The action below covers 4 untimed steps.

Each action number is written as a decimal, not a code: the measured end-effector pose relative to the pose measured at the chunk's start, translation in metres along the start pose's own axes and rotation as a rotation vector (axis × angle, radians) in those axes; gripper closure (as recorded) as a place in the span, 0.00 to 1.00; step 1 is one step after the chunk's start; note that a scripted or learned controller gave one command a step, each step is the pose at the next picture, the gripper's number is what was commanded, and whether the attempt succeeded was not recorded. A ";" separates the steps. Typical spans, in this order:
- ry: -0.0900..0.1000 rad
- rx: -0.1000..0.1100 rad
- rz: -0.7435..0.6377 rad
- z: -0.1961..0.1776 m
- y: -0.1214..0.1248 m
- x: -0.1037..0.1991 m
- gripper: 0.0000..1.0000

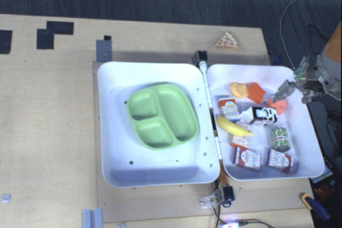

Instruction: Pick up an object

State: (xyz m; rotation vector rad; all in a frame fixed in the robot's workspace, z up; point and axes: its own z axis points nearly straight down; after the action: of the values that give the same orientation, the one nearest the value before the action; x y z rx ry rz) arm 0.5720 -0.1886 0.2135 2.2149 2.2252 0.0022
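From the overhead camera I see my gripper [281, 92] low over the right bin [315, 152], right by a small red piece [279, 105]. Can't tell the jaws' state. Piece looks light, rigid and slick, so I'd pinch across its narrow sides.

Right bin [315, 139], crowded: banana [233, 126] flat mid-left, black-and-white toy [264, 114] just beside it to the right, orange blocks [251, 91] at back, green can [280, 138] on its side, small red-and-white cartons [247, 157] along the front. Red piece [280, 104] near the right wall.
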 end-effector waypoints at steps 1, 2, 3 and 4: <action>-0.002 -0.013 0.002 0.098 0.004 0.008 0.00; -0.003 -0.020 0.001 0.105 -0.012 0.014 0.00; -0.011 -0.030 0.001 0.091 -0.009 0.012 1.00; -0.011 -0.031 0.001 0.091 -0.009 0.012 0.00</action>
State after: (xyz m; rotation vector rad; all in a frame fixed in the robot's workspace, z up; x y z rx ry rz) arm 0.5634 -0.1771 0.1229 2.1952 2.2035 0.0241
